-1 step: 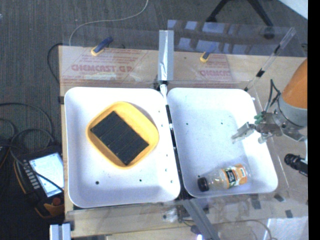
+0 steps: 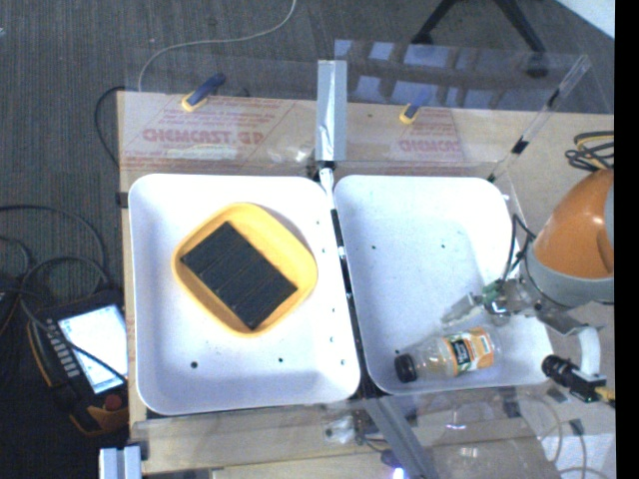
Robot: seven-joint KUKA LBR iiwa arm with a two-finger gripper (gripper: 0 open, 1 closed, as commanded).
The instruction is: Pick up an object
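- Far left, off the worktop, there's a handheld tablet-looking thing with a lit screen and orange bumpers, sitting on grey ribbed carpet with black cables.
- Left bin: shallow, white, rounded corners, matte plastic. Inside sits a yellow dish with soft rounded edges, and a flat dark square pad with a faint grid lies in it, turned diagonally.
- Right bin: same white plastic, a few tiny dark specks on the floor.
- A small clear plastic bottle lies on its side near the front edge of the right bin, black cap pointing left, yellowish label round the middle.
- The gripper is just above the bottle on the right, glassy-looking bits; can't tell how the fingers are set.
- Grey arm with a glossy orange band comes in from the right.
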